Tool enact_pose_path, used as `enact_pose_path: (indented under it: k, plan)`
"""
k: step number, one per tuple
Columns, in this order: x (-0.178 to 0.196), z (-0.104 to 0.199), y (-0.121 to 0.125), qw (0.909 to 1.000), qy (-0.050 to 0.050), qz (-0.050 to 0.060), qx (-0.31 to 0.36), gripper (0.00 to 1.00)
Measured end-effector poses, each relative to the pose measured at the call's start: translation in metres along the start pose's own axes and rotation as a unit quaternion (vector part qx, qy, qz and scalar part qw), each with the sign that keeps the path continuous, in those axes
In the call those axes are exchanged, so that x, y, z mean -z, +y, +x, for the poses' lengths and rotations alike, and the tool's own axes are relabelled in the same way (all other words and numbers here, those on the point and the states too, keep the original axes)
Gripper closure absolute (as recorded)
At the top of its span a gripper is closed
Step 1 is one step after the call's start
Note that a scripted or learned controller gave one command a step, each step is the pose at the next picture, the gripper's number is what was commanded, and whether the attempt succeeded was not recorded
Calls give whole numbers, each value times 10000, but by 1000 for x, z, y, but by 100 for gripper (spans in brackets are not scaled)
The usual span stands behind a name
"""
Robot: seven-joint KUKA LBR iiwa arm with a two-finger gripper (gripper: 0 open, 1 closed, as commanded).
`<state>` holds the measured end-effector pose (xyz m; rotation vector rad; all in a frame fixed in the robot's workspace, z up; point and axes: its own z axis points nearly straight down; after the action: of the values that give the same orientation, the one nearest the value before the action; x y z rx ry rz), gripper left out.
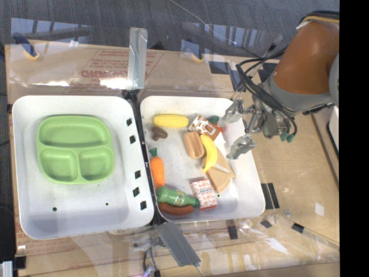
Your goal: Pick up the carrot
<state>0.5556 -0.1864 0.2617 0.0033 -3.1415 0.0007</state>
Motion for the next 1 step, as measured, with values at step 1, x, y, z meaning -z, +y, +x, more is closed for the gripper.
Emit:
enact_pose_path:
  k: [1]
  plan:
    - [-90, 35, 95, 9859, 22, -21, 1676, 0]
